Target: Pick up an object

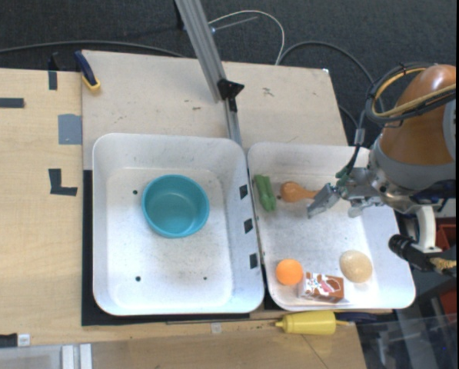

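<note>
The arm [414,141] reaches in from the right over the right-hand bin [383,290], its orange band above a grey wrist. The end effector [327,199] hangs low over the upper middle of that bin, its dark fingers pointing left and downward, slightly parted at the tips. Nothing sits between them. Just beside the fingertips, to their left, lies a small orange-brown object with a rounded end [293,192] (its exact kind is hard to make out); whether the fingers touch it cannot be told from this angle.

Further left, near the bin's left wall, a green elongated item [265,192] lies almost upright in the view. Toward the near edge of the same bin sit an orange ball [289,272], a red and white packet [322,287] just beside it, and a pale beige rounded object [356,267] to the right of the packet, all well apart from the end effector.

The left-hand bin [114,267] holds a teal bowl [175,205], upright and left of centre.

On the bench [29,229], a yellow bottle [310,324] lies on its side just below the right bin's near rim, and a blue and yellow clamp [88,71] rests near the far left corner of the board.
</note>
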`<state>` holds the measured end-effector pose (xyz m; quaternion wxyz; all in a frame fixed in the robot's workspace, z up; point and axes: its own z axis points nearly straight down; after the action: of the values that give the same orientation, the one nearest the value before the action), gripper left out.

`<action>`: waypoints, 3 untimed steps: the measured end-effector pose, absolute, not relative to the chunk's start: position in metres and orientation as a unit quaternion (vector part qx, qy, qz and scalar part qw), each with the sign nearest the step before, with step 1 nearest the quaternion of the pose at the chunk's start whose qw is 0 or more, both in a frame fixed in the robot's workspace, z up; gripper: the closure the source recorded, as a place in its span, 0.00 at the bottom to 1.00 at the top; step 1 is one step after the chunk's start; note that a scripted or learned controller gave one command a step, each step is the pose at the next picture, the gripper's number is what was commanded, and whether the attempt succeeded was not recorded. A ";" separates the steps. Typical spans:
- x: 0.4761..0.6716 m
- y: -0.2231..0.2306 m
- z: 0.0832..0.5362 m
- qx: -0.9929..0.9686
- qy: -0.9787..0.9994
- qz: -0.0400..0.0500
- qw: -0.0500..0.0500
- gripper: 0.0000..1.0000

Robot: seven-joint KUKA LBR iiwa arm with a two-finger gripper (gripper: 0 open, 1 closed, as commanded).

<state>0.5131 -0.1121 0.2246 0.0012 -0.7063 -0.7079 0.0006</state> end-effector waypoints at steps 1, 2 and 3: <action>0.513 -0.112 0.225 -0.706 -0.708 0.001 0.001 0.00; 0.520 -0.108 0.165 -0.707 -0.708 0.002 0.003 0.00; 0.517 -0.105 0.121 -0.707 -0.708 0.002 0.003 0.00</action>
<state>0.5166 -0.1048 0.1212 0.0031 -0.7067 -0.7075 0.0025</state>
